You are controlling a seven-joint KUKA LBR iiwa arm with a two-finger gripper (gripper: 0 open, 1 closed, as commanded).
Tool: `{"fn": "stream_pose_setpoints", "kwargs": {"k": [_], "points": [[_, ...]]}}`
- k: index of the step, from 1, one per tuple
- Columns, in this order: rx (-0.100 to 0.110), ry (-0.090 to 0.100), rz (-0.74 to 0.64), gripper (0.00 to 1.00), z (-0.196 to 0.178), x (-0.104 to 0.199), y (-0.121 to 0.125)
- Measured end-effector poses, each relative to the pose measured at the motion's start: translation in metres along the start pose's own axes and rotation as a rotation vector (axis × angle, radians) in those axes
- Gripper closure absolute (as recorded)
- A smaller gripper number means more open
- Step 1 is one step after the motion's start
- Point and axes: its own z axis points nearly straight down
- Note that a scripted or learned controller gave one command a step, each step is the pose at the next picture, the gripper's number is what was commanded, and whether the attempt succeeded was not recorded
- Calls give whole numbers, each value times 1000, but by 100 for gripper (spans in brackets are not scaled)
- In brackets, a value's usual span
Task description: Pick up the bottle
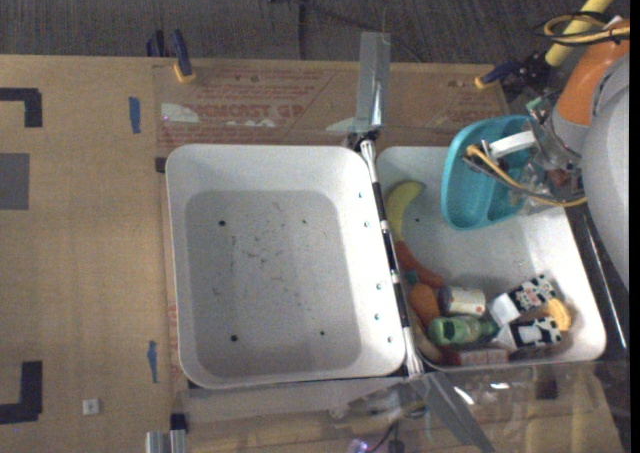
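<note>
Two white bins sit side by side on a cardboard-covered tabletop (pixel 90 241), seen from above at a slant. The left bin (pixel 190 271) shows a bare, speckled floor. The right bin (pixel 585 341) carries the clutter: a yellow banana (pixel 402 205) against its left wall, an orange carrot-like piece (pixel 424 297) just below, and a cluster along the near edge.

In that cluster lies the bottle (pixel 462 329), green with a pale cap end, resting on its side near the bin's front left corner. A small white can (pixel 465 300) lies just above it, touching or nearly so. To the right sits a black-and-white cow-patterned toy (pixel 533 293) with a second patterned piece (pixel 535 331) beside it and a small yellow-orange object (pixel 558 315) at its edge. A reddish flat item (pixel 478 355) lies under the bottle's lower side.

The arm (pixel 610 141), grey with an orange band, enters from the right over the bin's far end. Its pincer (pixel 505 166) hangs inside or just over a tilted blue bowl (pixel 470 191), well apart from the bottle. Cables and the bowl's rim obscure the tips; whether the pincer is spread or closed, or has hold of the bowl, cannot be told.

A metal bracket (pixel 371 81) stands at the seam between the bins. Blue tape strips (pixel 134 114) mark the cardboard.
</note>
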Motion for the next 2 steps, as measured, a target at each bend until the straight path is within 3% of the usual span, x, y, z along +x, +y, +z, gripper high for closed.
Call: {"fn": "stream_pose_setpoints", "kwargs": {"k": [1,2], "points": [[-6,1,40,100,-123,-10,0],[-5,0,40,0,-122,-10,0]]}}
